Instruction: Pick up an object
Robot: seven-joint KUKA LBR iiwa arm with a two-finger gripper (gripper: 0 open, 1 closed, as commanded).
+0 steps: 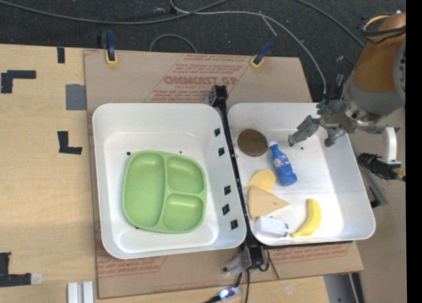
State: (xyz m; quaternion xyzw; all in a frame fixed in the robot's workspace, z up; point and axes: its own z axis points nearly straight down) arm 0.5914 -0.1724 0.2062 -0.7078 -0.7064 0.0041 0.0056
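Blue bottle [282,165]: plastic, cylindrical, laid in the right bin [343,183], near and left-below the tool [318,132]. Tool: fingers spread apart, nothing held. Banana [308,218]: curved, smooth, yellow.

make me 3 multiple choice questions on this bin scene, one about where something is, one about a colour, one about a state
1. Where is the green divided plate?
A. in the left bin
B. in the right bin
C. on the cardboard outside the bins

2. What colour is the small bottle?
A. red
B. blue
C. black

3. What is the state of the gripper?
A. shut on the banana
B. shut on the bottle
C. open, holding nothing

Answers:
1. A, the plate lies alone inside the left bin.
2. B, its body is blue with a white label.
3. C, its fingers stand spread above the right bin, with the banana lying far off by the near wall.
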